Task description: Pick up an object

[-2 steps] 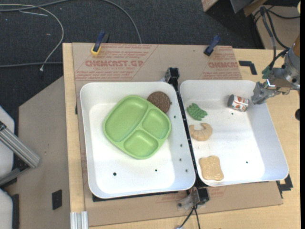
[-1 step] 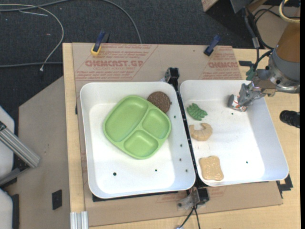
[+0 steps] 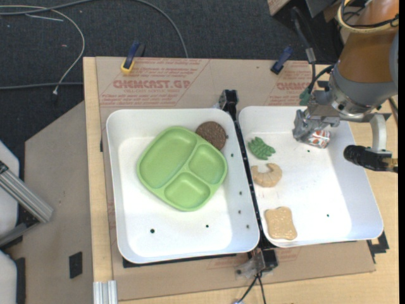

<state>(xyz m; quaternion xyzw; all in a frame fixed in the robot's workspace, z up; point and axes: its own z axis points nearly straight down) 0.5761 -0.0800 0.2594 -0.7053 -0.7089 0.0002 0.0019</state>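
My gripper (image 3: 312, 129) hangs low over the far part of the right bin (image 3: 345, 195), reaching in from the right. Right under its tip is a small white and red object (image 3: 321, 140), partly hidden by the gripper; whether it is gripped is unclear. A green leafy piece (image 3: 261, 148) lies to the gripper's left near the bin's left wall. In front of that lie a tan croissant-shaped piece (image 3: 267, 175) and a tan toast-like piece (image 3: 280, 223).
The left bin (image 3: 126, 220) holds a green divided plate (image 3: 183, 168) with a brown round patty (image 3: 211, 132) at its far right edge. A black clamp (image 3: 228, 99) stands between the bins at the back. A black fitting (image 3: 369, 157) overhangs the right bin's right side.
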